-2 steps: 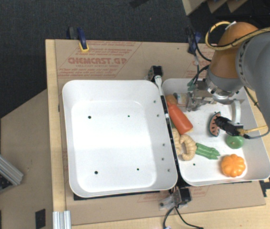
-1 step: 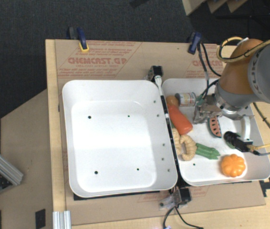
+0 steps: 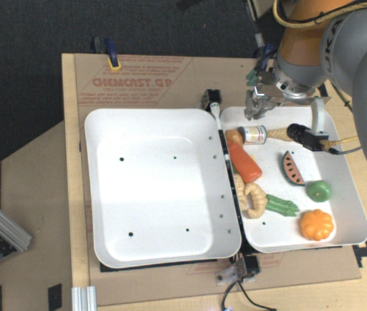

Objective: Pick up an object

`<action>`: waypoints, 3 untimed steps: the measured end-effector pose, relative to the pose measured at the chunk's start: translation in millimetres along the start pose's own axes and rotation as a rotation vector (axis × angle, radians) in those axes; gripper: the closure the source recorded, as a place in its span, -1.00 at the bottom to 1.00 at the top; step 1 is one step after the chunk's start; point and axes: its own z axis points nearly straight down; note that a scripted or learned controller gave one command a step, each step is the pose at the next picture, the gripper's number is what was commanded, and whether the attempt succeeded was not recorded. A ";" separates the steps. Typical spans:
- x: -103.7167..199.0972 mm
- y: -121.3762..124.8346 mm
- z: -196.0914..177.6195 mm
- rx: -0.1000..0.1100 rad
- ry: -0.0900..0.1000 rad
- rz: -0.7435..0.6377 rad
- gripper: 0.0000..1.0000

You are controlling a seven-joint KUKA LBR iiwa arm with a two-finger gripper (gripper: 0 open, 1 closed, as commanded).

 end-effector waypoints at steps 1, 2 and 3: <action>104.4 7.3 8.2 0.012 0.004 -0.001 1.00; 177.8 7.4 9.7 0.013 0.002 0.002 1.00; 272.7 3.6 114.3 0.022 0.001 0.001 1.00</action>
